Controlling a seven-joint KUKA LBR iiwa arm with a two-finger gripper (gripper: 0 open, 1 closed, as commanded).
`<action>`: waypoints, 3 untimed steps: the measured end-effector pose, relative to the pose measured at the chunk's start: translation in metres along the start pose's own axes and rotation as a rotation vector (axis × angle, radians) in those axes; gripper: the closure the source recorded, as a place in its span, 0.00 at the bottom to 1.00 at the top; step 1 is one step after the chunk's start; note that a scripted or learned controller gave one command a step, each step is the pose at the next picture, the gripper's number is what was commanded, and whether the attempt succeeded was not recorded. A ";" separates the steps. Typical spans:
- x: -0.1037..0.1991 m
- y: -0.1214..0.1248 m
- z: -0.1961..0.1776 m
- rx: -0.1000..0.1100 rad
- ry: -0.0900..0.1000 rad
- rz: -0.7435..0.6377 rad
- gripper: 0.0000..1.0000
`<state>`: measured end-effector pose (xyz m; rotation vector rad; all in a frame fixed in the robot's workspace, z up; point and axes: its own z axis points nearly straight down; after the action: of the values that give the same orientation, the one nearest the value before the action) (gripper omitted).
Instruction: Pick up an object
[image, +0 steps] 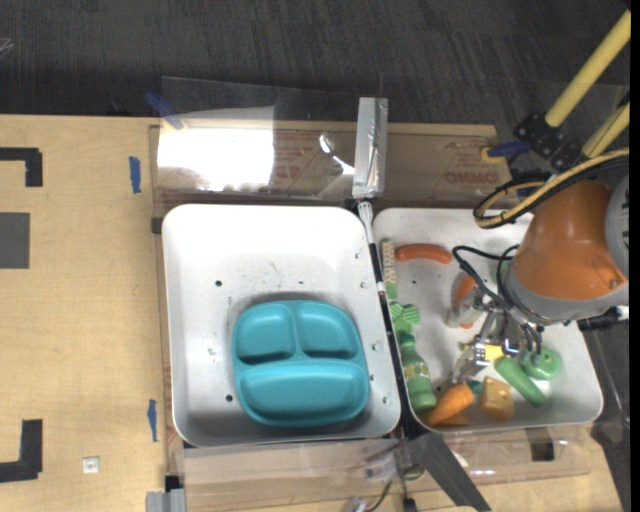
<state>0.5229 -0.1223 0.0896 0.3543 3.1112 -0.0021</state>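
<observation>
Two shallow white bins sit side by side on the bench, left bin (190, 260) and right bin (585, 400), touching along a shared middle edge. Left bin holds a teal divided tray (298, 362) with three compartments, lying flat toward the near half of the bin, well apart from everything else. The right bin carries the pickable clutter: an orange sausage-shaped piece (424, 254) near the far wall, a green ridged toy (404, 318) against the left wall, a green bottle-like item (413, 365) just below it, an orange carrot (452, 402) at the near edge, a yellow-tan block (497, 398) just beside the carrot, and a green piece (522, 378) with a pale green ring next to it. The arm comes in from the right, orange band (565, 250) above the wrist, black cables looping around it. The gripper (488, 345) hangs low over the middle of the right bin, above the carrot and block cluster (metal parts and wires crowd that spot). Cannot tell how the pincer is set, and nothing can be made out as held by it. A small orange-and-white object (463, 296) lies just beside the wrist hardware, partly hidden. Clear plastic sheeting (250, 150) and a metal bracket (369, 148) stand behind the bins; the wooden board (70, 300) has black and blue tape marks.
</observation>
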 end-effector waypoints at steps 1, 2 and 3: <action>-0.049 0.029 0.001 -0.002 -0.004 0.087 0.00; -0.017 -0.001 0.000 -0.002 -0.002 0.114 0.00; -0.050 0.022 0.001 -0.001 -0.004 0.141 0.00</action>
<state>0.5762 -0.1118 0.0894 0.5720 3.0743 0.0002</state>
